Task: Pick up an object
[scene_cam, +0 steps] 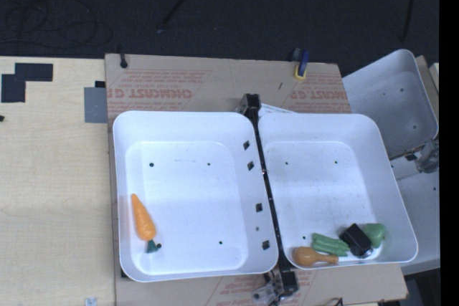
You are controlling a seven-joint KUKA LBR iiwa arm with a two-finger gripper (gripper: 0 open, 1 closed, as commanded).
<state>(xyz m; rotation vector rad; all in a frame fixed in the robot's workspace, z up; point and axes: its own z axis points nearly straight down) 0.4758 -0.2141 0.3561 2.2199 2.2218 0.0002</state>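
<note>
While the claw's state cannot be told, the carrot (143, 217) lies lengthwise along, apparently, the left bin's (179, 124) near-left wall.

Smooth glossy plastic bins (315, 129) on matt cardboard (215, 86)

green toy (374, 231) partly behind black block (356, 239)

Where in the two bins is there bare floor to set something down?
Left bin: bare floor everywhere right of the carrot, which lies along the near-left wall. Right bin: the far half and middle are bare. It is crowded at the near-right corner, with the green pod, black block and tan gourd.
</note>
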